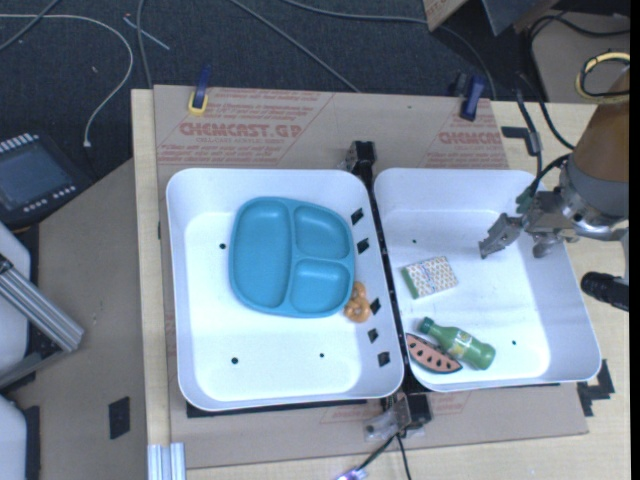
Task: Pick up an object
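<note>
A plywood-topped desk (pixel 300 118) printed with red lettering stands on dark carpet strewn with cables, and carries two shallow white bins side by side.

The task names no particular object, so the likeliest candidates are the three things in the right bin (pixel 560 328). Nearest the tool is a small patterned packet (pixel 430 276), lying flat near the middle of the bin's left half. It looks light and thin, probably a soft pouch or slim box; lying flat, it offers little height, so the fingers would have to straddle its shorter sides and press close to the floor. Toward the bin's front edge lies a green bottle (pixel 458 344) on its side, likely hollow plastic: light, stiff, smooth and prone to rolling, best taken across the body at right angles to its long axis. Touching or just beside it is a watermelon slice toy (pixel 432 356), thin and wedged close to the bin's front wall, which makes it the most awkward pick.

The tool (pixel 525 236) hangs over the right bin's far right part, its fingers spread apart with nothing between them, well apart from the packet.

In the left bin (pixel 200 348) sits a blue divided plate (pixel 290 256), with a small orange-brown item (pixel 358 304) just beside its right edge.
</note>
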Available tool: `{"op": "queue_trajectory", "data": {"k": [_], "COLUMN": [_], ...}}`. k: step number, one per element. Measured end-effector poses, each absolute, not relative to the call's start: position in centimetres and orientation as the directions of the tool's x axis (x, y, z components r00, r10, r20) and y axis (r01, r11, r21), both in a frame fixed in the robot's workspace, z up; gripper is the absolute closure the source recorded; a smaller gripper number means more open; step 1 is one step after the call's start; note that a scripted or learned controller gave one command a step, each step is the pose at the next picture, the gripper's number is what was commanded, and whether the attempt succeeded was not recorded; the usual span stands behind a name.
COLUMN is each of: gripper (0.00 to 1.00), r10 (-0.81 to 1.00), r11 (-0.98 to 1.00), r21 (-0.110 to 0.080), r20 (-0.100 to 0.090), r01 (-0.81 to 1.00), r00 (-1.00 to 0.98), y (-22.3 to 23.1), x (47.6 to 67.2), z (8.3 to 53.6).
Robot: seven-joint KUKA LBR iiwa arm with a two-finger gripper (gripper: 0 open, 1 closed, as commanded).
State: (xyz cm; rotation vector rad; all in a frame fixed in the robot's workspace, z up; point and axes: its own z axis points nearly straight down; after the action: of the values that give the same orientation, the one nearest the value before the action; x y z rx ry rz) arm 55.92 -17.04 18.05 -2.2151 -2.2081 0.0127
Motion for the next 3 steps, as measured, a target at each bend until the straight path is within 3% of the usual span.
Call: {"op": "queue_trajectory", "data": {"k": [1,3], "gripper": [0.0,0.0], "r10": [1.0,1.0], "r11": [0.0,0.0], "r21": [-0.001,-0.007], "r20": [0.001,0.003], "r01": [1.0,1.0], "r00": [0.0,0.0], "y": [-17.0,-17.0], "x": [56.3,57.1], "z": [18.8,8.2]}}
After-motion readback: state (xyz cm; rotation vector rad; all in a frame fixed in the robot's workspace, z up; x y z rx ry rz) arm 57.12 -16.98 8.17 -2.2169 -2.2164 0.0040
